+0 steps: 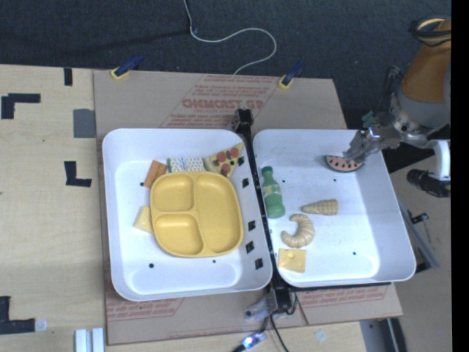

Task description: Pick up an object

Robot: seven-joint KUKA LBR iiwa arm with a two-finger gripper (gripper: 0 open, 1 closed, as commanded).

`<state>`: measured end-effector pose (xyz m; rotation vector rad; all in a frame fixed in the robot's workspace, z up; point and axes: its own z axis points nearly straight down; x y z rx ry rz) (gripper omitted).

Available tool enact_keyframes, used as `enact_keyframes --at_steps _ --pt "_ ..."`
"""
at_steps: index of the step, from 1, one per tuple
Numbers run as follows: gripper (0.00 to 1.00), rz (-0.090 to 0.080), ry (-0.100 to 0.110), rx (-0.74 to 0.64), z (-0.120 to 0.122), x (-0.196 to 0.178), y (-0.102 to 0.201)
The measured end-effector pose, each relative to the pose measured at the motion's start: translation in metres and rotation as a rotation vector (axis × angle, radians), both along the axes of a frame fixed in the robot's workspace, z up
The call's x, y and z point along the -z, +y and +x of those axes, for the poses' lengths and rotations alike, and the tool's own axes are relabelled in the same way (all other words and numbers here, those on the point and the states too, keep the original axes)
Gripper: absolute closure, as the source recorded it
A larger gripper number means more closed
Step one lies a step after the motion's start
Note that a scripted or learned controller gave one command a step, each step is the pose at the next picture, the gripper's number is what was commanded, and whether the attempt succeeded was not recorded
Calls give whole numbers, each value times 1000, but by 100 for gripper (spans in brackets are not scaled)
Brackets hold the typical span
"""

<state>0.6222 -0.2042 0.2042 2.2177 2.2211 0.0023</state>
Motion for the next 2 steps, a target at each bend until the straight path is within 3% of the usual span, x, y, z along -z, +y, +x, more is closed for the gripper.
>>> enact_keyframes --at_steps 1,2 --pt "100 1 2 0 1 -21 1" --pt "100 2 7 -2 -17 -10 52"
